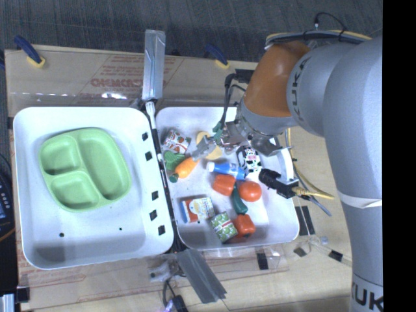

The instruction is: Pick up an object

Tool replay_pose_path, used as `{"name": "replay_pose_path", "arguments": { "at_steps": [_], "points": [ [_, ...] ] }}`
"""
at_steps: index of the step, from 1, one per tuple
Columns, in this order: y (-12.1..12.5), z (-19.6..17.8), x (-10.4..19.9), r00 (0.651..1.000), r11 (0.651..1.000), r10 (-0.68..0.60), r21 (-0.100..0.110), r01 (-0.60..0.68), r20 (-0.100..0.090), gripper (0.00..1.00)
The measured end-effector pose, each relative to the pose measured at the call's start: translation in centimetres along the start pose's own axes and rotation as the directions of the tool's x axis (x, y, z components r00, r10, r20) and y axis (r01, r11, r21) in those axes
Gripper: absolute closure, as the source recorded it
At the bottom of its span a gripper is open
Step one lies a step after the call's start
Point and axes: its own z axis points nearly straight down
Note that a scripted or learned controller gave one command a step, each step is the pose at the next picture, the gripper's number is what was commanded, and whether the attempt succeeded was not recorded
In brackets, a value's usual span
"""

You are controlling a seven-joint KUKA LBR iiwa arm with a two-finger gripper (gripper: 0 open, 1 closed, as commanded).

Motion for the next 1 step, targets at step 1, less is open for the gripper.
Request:
{"name": "replay_pose_path", "arguments": {
  "at_steps": [1],
  "points": [
    [-0.48,4.97,1.01,0.999,0.998,-0.054,-0.018,0.054,0.004,0.0]
  ]
}}
